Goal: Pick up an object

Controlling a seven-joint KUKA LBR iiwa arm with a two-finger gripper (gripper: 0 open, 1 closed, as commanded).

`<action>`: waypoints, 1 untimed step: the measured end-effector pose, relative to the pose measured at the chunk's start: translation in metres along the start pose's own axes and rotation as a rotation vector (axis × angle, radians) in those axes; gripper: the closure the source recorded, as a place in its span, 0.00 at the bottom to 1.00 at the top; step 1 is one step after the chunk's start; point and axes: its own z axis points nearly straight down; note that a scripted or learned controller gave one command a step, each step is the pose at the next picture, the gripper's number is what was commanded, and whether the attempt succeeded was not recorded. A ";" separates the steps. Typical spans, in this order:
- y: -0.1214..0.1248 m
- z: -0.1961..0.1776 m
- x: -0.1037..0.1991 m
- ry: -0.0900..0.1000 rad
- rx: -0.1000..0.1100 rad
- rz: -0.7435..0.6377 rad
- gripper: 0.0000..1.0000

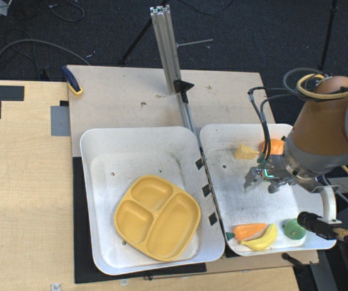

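Tool hangs over the right bin, grip state unclear; banana lies well below it

Both bins white, smooth plastic look, dull sheen, faint scuffs. Left of gripper: yellow divided tray, matt plastic. Below gripper: banana, orange piece, green piece, all smooth, slightly glossy plastic. Just above gripper: pale yellow lump, duller, rougher. Gripper dark metal. Arm shell smooth satin. Upper left: ribbed bare-metal post. Bench board pale matt wood.
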 end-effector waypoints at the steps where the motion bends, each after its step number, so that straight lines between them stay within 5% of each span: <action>1: 0.001 -0.001 0.000 0.000 -0.002 0.000 0.00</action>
